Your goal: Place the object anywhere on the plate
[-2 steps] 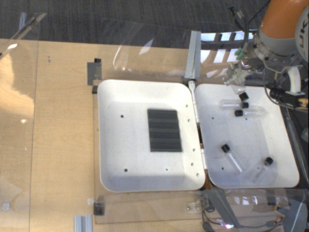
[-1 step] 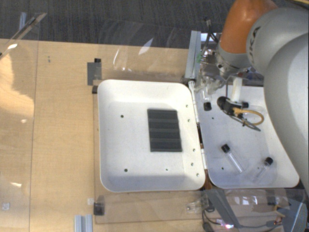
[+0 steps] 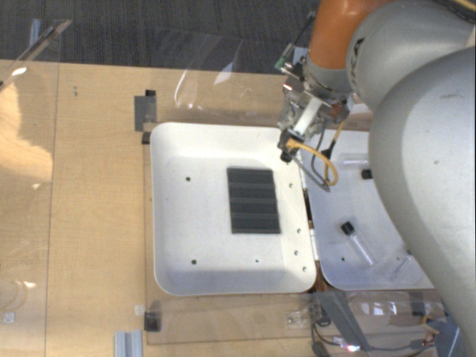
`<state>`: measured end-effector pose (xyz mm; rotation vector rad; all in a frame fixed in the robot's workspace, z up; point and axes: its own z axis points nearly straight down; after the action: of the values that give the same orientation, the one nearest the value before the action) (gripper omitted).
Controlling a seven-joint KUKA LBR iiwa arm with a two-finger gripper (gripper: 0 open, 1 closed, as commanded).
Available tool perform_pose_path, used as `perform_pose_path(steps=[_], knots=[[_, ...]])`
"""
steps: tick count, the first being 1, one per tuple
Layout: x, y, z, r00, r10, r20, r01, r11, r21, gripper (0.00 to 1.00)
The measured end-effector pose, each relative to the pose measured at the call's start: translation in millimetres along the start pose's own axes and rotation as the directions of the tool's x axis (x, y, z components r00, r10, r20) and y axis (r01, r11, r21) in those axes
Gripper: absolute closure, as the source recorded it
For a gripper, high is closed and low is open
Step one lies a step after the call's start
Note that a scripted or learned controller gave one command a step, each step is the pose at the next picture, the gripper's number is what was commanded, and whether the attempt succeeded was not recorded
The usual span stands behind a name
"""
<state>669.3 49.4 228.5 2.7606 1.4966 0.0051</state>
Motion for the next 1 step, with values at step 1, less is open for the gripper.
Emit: perform_pose_path(steps=[1], knots=[[71.0,-46.0,-17.2,0.831,0.556,-0.003,-0.556,0.831,0.002,1.0]])
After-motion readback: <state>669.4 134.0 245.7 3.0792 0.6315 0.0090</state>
